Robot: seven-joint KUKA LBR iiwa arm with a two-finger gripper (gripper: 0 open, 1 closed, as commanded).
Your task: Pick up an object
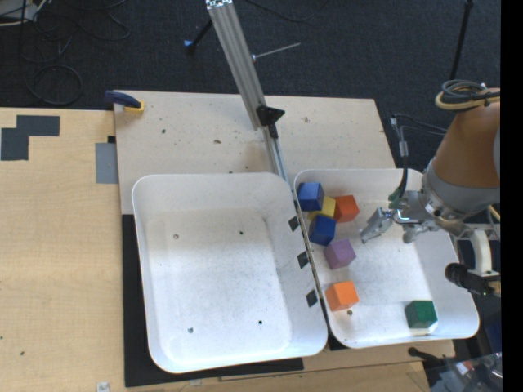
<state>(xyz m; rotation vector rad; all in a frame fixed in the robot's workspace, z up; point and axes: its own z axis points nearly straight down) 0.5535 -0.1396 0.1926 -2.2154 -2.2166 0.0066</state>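
Gripper (391, 225) sits over the right bin (458, 321), fingers spread apart, nothing between them from what I see. Purple cube (340, 253) is my landmark: gripper is just right of it and slightly above, not touching. Blue cube (321, 229) touches its upper left; second blue cube (309, 194), yellow cube (329, 207) and red-orange cube (346, 208) cluster beyond that. Orange cube (342, 295) lies below it, green cube (421, 314) well to its lower right. Left bin (163, 219) lies to its left.
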